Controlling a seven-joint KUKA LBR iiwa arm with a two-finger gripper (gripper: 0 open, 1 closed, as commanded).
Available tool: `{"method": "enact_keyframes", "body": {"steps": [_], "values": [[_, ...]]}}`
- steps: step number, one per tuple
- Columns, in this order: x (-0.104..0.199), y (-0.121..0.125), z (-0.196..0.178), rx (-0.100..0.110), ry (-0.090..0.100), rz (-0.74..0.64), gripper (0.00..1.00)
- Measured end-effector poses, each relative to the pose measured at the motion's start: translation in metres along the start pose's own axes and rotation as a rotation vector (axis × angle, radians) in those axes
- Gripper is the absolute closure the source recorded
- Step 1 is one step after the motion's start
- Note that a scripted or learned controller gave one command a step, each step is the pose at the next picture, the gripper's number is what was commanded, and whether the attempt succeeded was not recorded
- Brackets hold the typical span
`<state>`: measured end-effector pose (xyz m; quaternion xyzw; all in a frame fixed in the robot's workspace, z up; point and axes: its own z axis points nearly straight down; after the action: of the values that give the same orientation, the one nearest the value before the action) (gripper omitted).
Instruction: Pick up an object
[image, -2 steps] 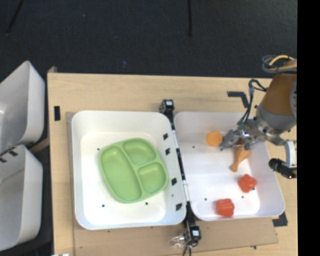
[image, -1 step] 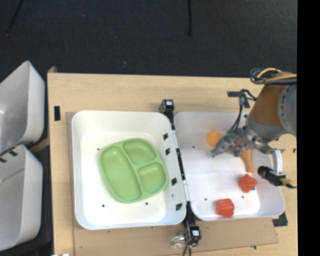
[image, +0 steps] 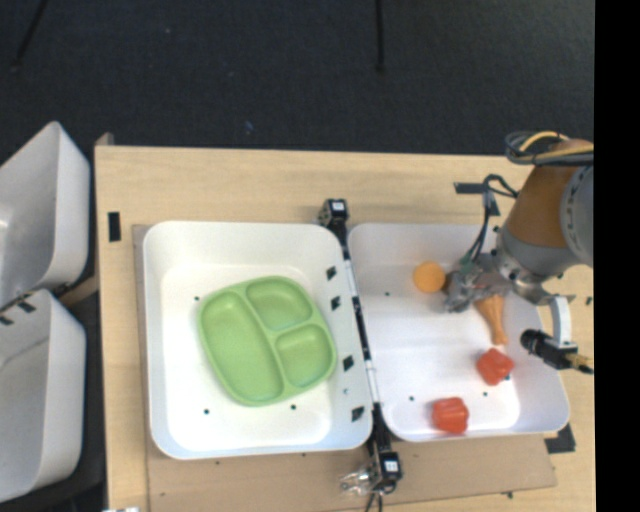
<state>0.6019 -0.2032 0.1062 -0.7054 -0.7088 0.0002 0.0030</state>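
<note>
In the right bin (image: 400, 340) lie an orange ball (image: 429, 277), an orange carrot-shaped piece (image: 492, 318), a red piece (image: 494, 366) and a second red block (image: 450, 415) near the front wall. My gripper (image: 466, 291) hangs low over the bin's back right part, between the ball and the carrot piece, close to the carrot's upper end. The arm with its orange band (image: 540, 205) comes in from the right. Nothing shows clearly between the fingers.
The left bin (image: 175, 420) holds a green three-compartment plate (image: 266, 340). A black divider with clips (image: 352, 320) runs between the bins. Cables and a black fitting (image: 545, 346) hang off the wrist over the right bin's right side.
</note>
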Motion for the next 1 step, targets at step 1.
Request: {"method": "enact_keyframes", "body": {"steps": [1], "values": [[0.0061, -0.0023, -0.0574, -0.005, -0.005, 0.001, 1.0]]}}
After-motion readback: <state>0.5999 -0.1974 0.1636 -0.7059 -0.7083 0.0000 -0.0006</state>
